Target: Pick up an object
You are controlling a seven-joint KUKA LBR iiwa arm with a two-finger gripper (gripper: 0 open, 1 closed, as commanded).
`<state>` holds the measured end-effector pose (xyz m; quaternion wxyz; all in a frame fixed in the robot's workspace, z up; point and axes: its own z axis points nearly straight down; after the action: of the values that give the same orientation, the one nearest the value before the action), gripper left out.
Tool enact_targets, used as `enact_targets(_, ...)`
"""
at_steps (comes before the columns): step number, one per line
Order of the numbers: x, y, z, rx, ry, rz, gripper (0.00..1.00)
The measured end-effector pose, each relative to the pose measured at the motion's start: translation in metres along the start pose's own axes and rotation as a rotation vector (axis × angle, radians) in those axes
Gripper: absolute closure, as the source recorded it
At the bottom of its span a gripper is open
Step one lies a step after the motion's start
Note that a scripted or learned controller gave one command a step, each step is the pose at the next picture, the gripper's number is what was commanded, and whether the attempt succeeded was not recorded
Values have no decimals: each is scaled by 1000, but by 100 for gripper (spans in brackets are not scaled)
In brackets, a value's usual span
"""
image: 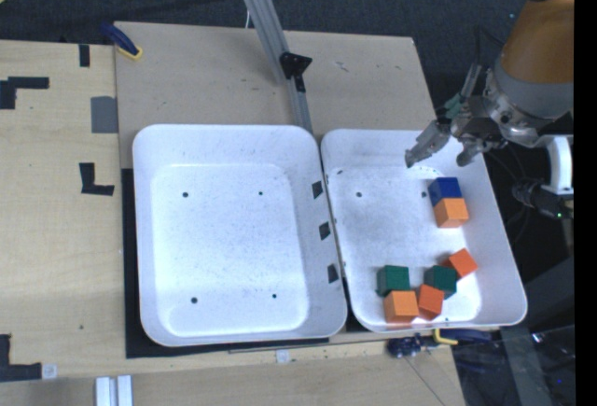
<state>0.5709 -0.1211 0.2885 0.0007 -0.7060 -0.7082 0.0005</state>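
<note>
Nothing has been lifted yet, as far as the picture shows. The grey two-finger gripper (pixel 446 148) hangs over the far right part of the right-hand shallow white plastic bin (pixel 373 208), its jaws spread apart with nothing between them. All the candidate objects lie on that bin's floor. A small blue cube (pixel 445 189) sits just near of the gripper, touching a small orange cube (pixel 451 212) on its near side. Further toward the near edge is a cluster: a dark green block (pixel 394 278), an orange block (pixel 402 305) just near of it, another orange block (pixel 430 301), a second dark green block (pixel 441 279) and a tilted red-orange block (pixel 462 261) at the right end. The left-hand shallow white plastic bin (pixel 224 236) lies just beside the right one on the pale wooden table (pixel 187 68).

So the whole pick is left to do: I judge the descent, the closing and the lift all remain, and the blue cube looks the closest target (though which one the program aims for cannot be told).

The arm is cut off at the right edge, so only its orange band (pixel 546 31) and wrist show. The jaw tips are small and somewhat blurred, and their height above the bin floor is hard to judge. Within the near cluster the blocks crowd together, so which ones truly touch is unclear.
</note>
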Motion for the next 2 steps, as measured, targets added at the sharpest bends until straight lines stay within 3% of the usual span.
enact_targets(1,0,0,0,0,-1,0,0)
enact_targets(2,-4,7,59,6,-1,2,0)
